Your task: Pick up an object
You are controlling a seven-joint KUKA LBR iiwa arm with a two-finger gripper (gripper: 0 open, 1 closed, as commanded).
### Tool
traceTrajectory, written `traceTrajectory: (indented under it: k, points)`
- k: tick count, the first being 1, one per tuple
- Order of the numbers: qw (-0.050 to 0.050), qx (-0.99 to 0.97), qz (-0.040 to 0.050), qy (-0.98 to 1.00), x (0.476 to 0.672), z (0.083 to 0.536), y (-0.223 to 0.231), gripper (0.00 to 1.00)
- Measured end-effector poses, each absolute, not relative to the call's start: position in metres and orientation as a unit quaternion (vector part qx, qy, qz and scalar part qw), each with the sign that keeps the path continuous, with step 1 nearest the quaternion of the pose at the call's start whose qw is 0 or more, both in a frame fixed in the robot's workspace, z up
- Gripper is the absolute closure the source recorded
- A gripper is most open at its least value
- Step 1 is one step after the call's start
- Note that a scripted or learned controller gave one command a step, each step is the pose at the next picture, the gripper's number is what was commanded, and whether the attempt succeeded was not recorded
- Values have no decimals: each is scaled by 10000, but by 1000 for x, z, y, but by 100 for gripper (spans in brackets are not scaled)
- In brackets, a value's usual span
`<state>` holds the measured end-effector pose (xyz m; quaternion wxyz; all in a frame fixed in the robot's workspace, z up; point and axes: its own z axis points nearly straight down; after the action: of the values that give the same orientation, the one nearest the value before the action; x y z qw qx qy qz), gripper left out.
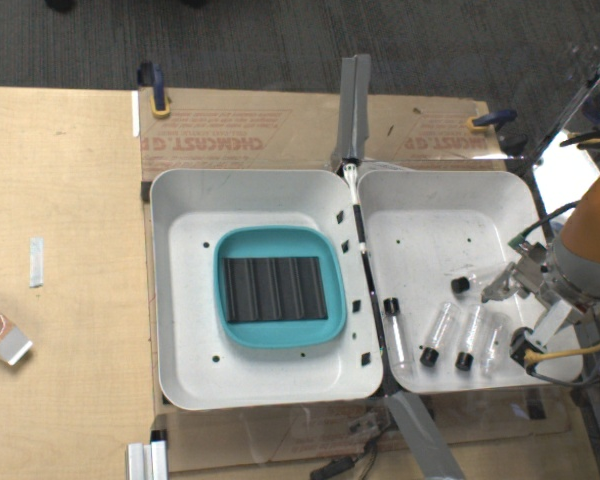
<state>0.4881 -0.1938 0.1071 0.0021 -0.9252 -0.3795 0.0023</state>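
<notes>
Several clear plastic tubes with black caps lie in the right bin (430,203). One tube (437,330) and a second tube (469,336) lie side by side near the front, with a third, paler tube (493,346) just to their right. A thin tube (392,336) lies along the bin's left wall. A small black-capped piece (461,286) sits alone farther back. My gripper (517,314) hangs low at the right side of this bin, just right of the tubes. It is open, with nothing between its fingers.
The left bin (180,268) holds a teal tray (277,288) with a dark ridged insert. A grey divider post (353,108) rises between the bins. On the wooden bench to the left lie a small white strip (36,262) and a packet (2,334).
</notes>
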Motion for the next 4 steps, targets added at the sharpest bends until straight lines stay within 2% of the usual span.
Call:
traceTrajectory:
  k: [4]
  points:
    - [19,-9251,22,-3796,488,107,-194,0]
